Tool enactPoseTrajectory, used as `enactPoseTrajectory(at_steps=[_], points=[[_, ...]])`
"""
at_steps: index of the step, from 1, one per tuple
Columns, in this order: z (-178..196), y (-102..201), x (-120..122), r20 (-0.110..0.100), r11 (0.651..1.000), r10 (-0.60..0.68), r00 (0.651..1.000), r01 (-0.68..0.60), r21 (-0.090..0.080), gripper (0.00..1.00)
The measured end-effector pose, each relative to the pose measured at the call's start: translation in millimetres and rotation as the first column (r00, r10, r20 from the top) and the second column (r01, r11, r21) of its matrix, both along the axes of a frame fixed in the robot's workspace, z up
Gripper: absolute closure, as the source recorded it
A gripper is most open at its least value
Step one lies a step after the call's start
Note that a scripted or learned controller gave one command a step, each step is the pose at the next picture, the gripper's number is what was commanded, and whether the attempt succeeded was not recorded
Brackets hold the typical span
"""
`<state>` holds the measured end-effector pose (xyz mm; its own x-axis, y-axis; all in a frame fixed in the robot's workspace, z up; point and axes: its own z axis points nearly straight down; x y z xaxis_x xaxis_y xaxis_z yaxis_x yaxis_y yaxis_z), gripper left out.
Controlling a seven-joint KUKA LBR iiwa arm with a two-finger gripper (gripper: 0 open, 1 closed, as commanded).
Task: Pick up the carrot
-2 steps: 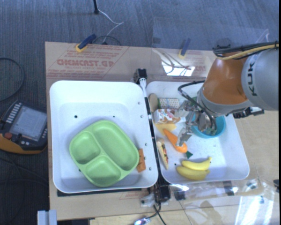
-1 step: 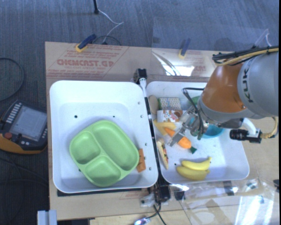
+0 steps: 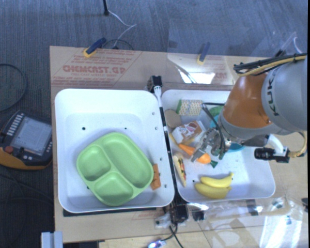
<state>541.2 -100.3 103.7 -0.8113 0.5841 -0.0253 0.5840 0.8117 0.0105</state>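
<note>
The carrot point(image 3: 186, 149) is a short orange piece lying in the right bin point(image 3: 258, 187), near its left wall. My gripper point(image 3: 208, 148) hangs low just right of the carrot, at the end of the arm's orange band point(image 3: 248, 105). Its fingers point(image 3: 200, 153) stand open, and the left one reaches down by the carrot's right end. A second orange bit point(image 3: 204, 159) shows just below that finger. Nothing is held between the fingers.
The right bin also holds a banana point(image 3: 214, 185) at the front, a white and red packet point(image 3: 188, 132), a pale green block point(image 3: 190, 107), a blue item point(image 3: 235, 146) and a long yellowish item point(image 3: 181, 170). The left bin point(image 3: 72, 107) holds a green divided plate point(image 3: 115, 168) and an orange piece point(image 3: 156, 177).
</note>
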Motion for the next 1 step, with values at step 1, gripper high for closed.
enactPoseTrajectory(at_steps=[1], points=[[80.4, 44.2, -49.9, -0.025, 0.795, -0.606, 0.795, 0.606, 0.005, 1.00]])
